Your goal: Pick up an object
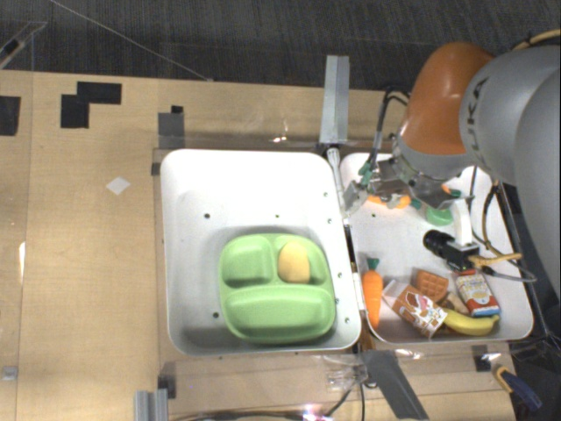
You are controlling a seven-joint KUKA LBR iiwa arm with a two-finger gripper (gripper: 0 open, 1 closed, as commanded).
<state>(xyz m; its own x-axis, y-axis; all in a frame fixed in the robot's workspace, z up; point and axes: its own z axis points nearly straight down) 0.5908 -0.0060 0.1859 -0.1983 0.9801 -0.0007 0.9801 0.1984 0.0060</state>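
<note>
My gripper hangs low over the back left corner of the right bin, close to the wall between the bins. Just to its right an orange item and a green item peek out from under the wrist, mostly hidden. Along the bin's front lie a carrot, a brown waffle, a patterned snack packet, a banana and a small red and white carton. I see nothing between the fingers.
The left bin holds a green divided plate with a yellow round fruit in its upper right compartment. A grey post stands behind the gap between the bins.
</note>
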